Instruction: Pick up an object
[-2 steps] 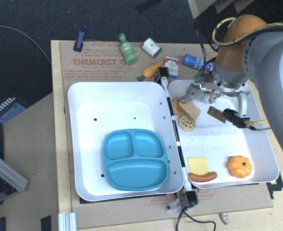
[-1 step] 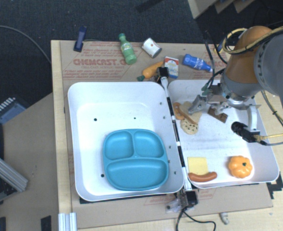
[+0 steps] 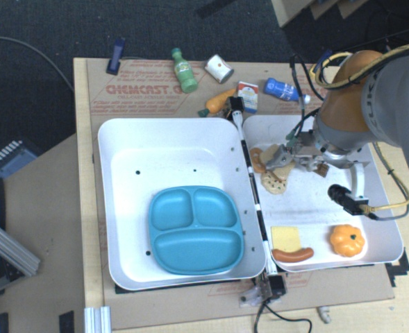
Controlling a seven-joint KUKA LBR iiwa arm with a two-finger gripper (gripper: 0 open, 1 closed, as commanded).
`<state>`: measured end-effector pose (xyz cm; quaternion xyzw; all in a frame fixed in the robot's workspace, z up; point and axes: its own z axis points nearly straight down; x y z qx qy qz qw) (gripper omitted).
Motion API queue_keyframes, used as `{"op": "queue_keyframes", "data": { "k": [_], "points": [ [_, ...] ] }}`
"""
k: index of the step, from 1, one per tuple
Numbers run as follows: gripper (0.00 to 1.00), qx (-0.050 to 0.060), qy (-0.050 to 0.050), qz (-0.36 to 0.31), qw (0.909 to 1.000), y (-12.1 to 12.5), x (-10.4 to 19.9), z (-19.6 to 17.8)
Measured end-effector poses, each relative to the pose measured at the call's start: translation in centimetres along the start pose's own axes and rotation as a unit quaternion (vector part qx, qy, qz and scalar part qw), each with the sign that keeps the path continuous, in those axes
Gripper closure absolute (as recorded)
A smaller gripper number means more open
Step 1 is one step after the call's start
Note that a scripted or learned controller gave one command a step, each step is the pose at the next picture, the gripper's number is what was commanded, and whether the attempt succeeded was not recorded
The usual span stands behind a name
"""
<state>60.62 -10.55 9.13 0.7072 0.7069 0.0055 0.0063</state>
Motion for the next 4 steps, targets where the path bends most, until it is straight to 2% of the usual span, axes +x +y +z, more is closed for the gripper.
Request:
{"op": "queue_keyframes", "data": {
  "k": [1,2,4],
  "points": [
    [1.0,0.0,0.0,0.0,1.0,0.1,0.0,-1.0],
    [1.0,0.009,0.001,0.0,1.0,-3.6,-2.4,-3.5],
    [1.0,0.007,0.0,0.0,1.0,-3.4,-2.3,-5.4]
  ]
}}
